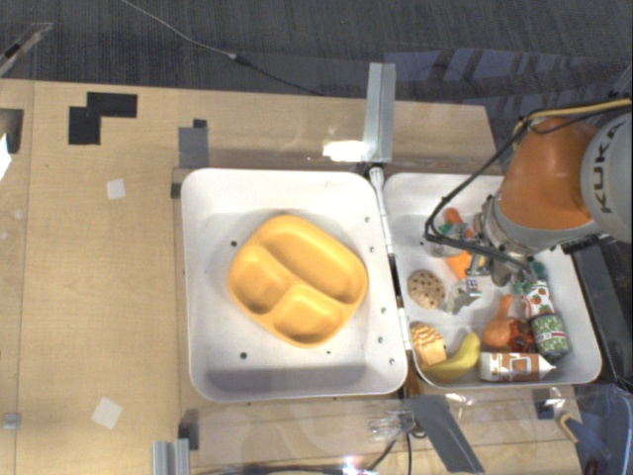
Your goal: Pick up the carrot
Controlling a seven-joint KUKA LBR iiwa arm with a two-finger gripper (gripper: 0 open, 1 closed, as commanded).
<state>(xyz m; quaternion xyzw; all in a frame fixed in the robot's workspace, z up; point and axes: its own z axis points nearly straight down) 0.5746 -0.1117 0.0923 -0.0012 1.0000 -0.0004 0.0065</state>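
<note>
I have the arm (554, 181) reaching in over the right bin (584, 369), with the end effector (470, 287) low among the clutter. I cannot tell whether it is released or clenched; the wrist housing and cables mask it.

The carrot (458, 263) appears as an orange piece just beside the end effector, on its upper left, partly covered by the tooling. A second orange fragment (450, 216) sits further up, and I cannot say whether it belongs to the same item.

Neighbours noted: a cookie (426, 286) to the left, a banana (457, 357) and a sandwich-like piece (427, 341) at the near edge, a carton (516, 366) lying flat, and a can (549, 332) to the right. The left bin (198, 295) carries a yellow divided tray (295, 278).

My judgement: the approach is under way, with no grasp confirmed. To do it well, I would centre over the carrot's long axis, close across its narrow width, keep off the cookie, and lift straight up before any traverse.
</note>
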